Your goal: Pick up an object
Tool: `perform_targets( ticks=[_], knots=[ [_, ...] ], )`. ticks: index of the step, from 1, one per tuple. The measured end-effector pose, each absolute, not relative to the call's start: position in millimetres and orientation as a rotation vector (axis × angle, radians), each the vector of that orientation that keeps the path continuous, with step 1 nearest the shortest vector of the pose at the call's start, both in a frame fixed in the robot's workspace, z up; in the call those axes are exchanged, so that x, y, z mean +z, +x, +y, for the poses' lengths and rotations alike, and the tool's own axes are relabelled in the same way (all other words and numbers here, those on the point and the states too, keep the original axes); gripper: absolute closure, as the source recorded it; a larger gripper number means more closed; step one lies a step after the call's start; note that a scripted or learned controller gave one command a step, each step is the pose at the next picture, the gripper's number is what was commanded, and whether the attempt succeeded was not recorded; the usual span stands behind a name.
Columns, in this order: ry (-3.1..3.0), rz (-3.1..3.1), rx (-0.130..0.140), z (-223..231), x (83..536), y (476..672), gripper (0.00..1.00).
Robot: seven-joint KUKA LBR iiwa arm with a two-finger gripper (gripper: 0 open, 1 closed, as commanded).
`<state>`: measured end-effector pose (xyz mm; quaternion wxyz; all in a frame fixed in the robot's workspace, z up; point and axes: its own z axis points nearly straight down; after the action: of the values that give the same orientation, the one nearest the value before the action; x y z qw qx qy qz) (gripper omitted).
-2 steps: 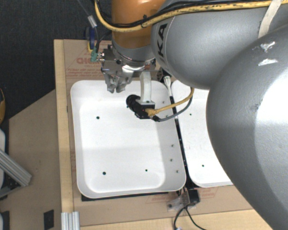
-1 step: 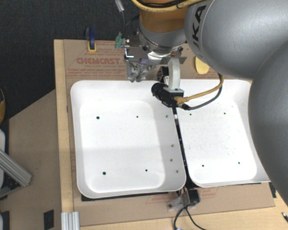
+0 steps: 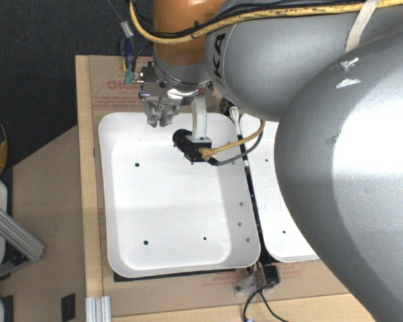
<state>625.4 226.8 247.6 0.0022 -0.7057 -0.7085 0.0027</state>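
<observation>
Grey arm (image 3: 336,146): the biggest thing in view, taking up all the ground right of the tool and below it on that side. It hides most of the right bin. A yellow cable (image 3: 289,9) runs along its upper surface.

Orange band (image 3: 188,5): directly above the tool, rounded, with a grey collar under it.

Worktop (image 3: 87,180): brown board, showing as a strip left of the tool and another along the near edge, well below it.

Left bin (image 3: 107,180): white and shallow with rounded corners. The tool hangs over its far rim, and the rest of the bin spreads out below and to either side. Its near half is brighter than the half under the tool.

Right bin (image 3: 282,240): a corner shows well below and right of the tool, just beside the left bin.

Tool (image 3: 160,118): short metal piece pointing down at the far edge of the left bin, left of centre. Whether it is released or clenched cannot be told from this angle, and nothing can be seen in its grasp.

White bracket (image 3: 200,119): upright, just right of the tool.

Black piece (image 3: 183,140): sits at the bracket's lower end, below and right of the tool, over the bin floor. A tan cable (image 3: 232,149) leads from it away to the right. Whether it is a loose item to pick cannot be told, and no other candidate is clear.

Dark dots (image 3: 137,166): a few small ones on the bin floor, the nearest below and left of the tool and the rest farther down.
</observation>
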Motion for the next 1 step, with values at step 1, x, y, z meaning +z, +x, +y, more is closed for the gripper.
perform_targets(
  ticks=[1],
  knots=[
    [-2.223, -2.223, -0.009, 216.5, 305.4, 607.4, 1.0]
  ],
)
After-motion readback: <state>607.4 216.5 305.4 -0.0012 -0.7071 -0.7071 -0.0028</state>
